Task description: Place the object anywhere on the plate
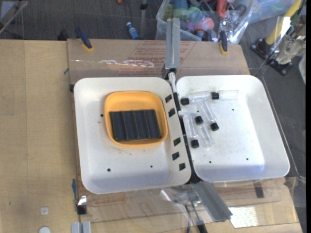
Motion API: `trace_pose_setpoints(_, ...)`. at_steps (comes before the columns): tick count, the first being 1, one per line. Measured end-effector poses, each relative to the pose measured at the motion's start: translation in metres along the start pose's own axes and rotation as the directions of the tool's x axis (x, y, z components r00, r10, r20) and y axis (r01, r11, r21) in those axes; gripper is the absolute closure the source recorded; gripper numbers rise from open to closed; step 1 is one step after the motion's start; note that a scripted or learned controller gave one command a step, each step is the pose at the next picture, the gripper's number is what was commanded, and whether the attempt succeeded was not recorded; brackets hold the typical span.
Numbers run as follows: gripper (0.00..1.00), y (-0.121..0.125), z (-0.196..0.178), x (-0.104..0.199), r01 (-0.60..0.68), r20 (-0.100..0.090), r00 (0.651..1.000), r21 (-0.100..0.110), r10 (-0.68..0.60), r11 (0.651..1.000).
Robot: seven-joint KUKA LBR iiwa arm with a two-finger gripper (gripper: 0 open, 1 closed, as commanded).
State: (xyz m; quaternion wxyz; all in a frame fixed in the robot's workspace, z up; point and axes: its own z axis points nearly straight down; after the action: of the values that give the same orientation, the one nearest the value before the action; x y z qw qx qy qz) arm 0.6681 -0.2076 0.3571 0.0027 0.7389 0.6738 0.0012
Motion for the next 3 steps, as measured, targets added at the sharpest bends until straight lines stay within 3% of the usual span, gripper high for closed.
trace_pose_setpoints(1, 1.00, 0.000, -0.079, -0.001, 0.233, 0.001, 0.972, -0.001, -0.233, 0.972)
trace_pose_setpoints(2, 1.00, 0.001, -0.079, -0.015, 0.481, 0.001, 0.877, -0.001, -0.481, 0.877)
trace_pose_setpoints(3, 1.00, 0.001, -0.079, -0.014, 0.542, 0.000, 0.840, -0.001, -0.542, 0.840)
